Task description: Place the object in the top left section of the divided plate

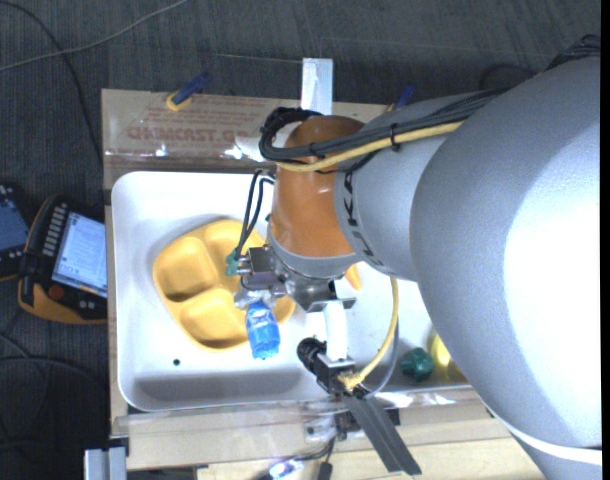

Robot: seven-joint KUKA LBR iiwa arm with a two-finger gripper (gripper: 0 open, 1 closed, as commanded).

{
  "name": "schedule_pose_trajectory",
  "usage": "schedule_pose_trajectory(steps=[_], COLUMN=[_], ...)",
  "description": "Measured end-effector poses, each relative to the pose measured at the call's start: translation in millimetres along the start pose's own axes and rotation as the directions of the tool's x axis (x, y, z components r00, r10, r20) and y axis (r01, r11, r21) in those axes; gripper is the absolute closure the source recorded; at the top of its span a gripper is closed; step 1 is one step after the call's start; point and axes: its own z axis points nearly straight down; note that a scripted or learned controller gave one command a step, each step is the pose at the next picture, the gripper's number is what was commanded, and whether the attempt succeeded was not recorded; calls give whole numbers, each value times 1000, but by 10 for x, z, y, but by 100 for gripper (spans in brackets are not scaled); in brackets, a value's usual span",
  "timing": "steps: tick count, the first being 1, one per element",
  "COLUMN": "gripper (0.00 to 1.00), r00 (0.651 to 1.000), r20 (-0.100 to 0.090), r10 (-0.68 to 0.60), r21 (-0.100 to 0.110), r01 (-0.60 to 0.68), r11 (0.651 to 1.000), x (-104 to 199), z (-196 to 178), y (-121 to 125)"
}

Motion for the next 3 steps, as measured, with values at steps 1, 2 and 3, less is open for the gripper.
schedule_pose_trajectory(steps=[1, 2, 3], gripper=[100, 100, 100], r00=[1000, 999, 998], r20=[1, 3, 3], r10=[-19, -52, 64], r21=[0, -4, -1], r01=[19, 52, -64], r11=[1000, 999, 998], x=[607, 217, 15], z=[237, -1214, -743], y=[302, 556, -143])
